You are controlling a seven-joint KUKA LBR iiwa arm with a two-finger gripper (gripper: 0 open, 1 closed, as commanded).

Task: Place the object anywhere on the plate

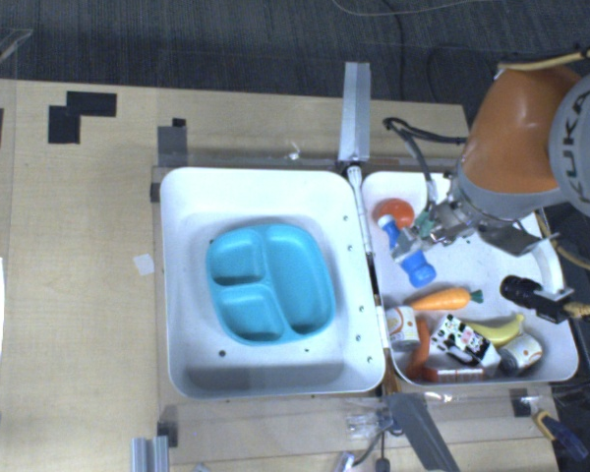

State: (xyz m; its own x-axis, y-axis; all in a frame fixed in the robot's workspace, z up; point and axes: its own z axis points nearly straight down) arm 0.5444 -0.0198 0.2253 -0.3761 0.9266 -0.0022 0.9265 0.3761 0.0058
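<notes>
A blue divided plate (270,281) lies in the left bin (182,264); nothing rests on it. My gripper (426,227) hangs over the upper middle of the right bin (560,362). Just left of it and below it lies a blue and white bottle-like object (405,252), and a red-orange ball (394,210) sits close by. Whether the gripper touches either one is unclear. An orange carrot (441,300) lies further toward the front.
At the front of the right bin are a banana (503,329), a black-and-white patterned item (459,338), a red item (423,350), a small can (524,354) and a small box (401,321). A metal divider post (355,116) stands between the bins.
</notes>
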